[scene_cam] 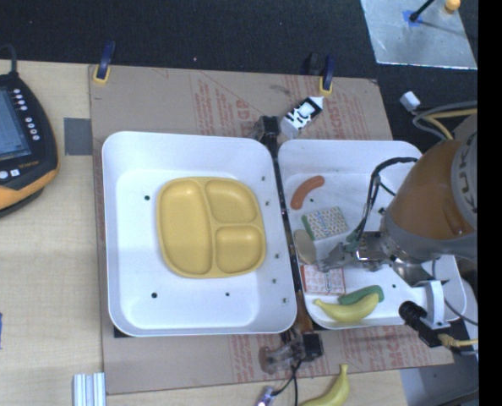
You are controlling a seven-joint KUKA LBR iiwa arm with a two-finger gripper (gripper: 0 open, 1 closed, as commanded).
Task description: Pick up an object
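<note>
The right bin (352, 155) holds an orange-red sausage (307, 190) near its far left, a small patterned box (326, 222) in the middle, and a yellow banana (346, 310) with a green pickle-shaped piece (361, 295) along the near wall. My gripper (331, 255) is low in this bin, just in front of the patterned box and over a pinkish card (329, 281). The arm's wrist (428, 205) covers the right part of the bin. A greyish object (305, 244) lies just left of the gripper.
The left bin (133, 303) carries a yellow divided plate (210, 226). A second banana (329, 390) lies on the bench in front of the bins. A teach pendant (10, 146) rests at the far left. Clamps and cables sit between the bins.
</note>
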